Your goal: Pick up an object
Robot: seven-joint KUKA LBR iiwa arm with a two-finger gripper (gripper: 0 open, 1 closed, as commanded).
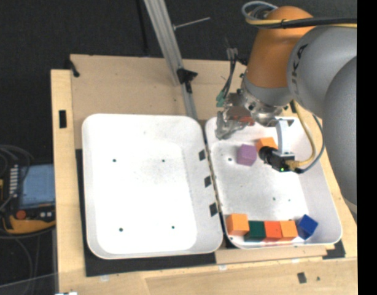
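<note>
My gripper (227, 126) hangs over the far left corner of the right bin (271, 196), below the orange wrist band. A purple block (246, 155) lies just to its right and nearer the camera, apart from it. An orange block (266, 144) sits beside the purple one, partly hidden by the black fitting on the wrist. Along the bin's near wall stands a row of blocks: orange (238, 223), green (256, 230), two more orange ones (280, 229) and a blue one (307, 225) at the right end.
The left bin (145, 183) lies beside the right one, with black clips on the shared edge. A slanted metal rail (167, 42) rises behind the bins. The grey arm covers the bench's far right.
</note>
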